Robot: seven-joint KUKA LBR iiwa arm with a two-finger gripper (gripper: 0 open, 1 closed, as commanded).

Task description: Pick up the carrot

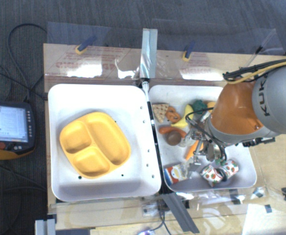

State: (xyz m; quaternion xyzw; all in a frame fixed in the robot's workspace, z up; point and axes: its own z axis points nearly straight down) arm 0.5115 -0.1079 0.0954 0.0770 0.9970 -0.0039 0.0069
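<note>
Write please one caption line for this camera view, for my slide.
KUKA arm lowers its pincer beside the carrot in the right bin; yellow tray in the left bin.

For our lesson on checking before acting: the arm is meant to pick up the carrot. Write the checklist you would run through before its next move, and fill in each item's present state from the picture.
1. Carrot located in the right bin: ok.
2. End effector above the carrot: ok, it sits close beside it.
3. Carrot between the fingers: cannot tell, the wrist hides them.
4. Room around the carrot: not ok, a brown item and other toys crowd it.
5. Left bin out of the arm's way: ok, holding a yellow tray.
</note>
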